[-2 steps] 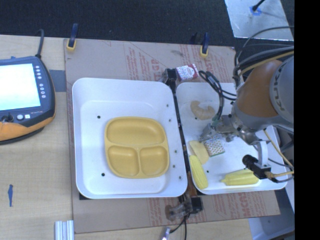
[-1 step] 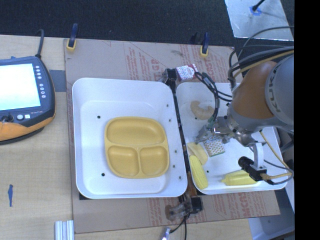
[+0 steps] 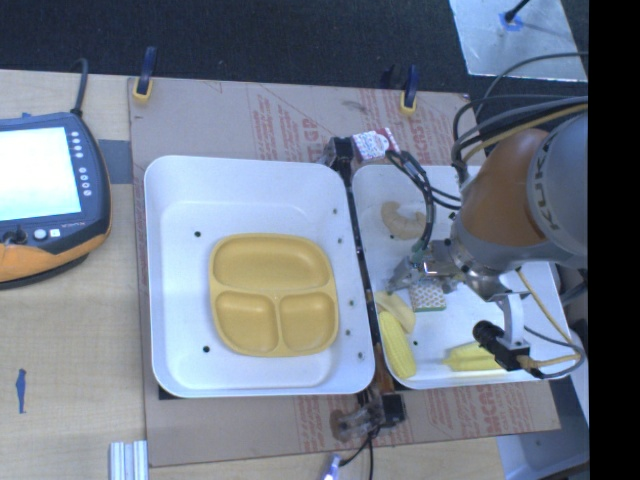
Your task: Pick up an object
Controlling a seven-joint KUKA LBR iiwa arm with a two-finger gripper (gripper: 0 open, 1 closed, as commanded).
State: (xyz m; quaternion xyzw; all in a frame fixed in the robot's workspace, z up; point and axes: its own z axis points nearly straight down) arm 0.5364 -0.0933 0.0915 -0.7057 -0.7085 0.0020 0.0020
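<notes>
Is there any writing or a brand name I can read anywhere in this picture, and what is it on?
"KU", partial, running vertically: on the grey arm.
Red print on the cardboard sheet: too blurred to read.
Screen and buttons of the handheld control pad: washed out, nothing readable.
Small tag at the bins' top edge: too small.

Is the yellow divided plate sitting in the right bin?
No, the yellow divided plate lies in the left bin.

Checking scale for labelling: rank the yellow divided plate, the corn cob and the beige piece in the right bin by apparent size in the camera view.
1. Yellow divided plate, by far the largest.
2. Corn cob.
3. Beige piece, though the arm's cable crosses it, so its rank against the cob is unsure.
</notes>
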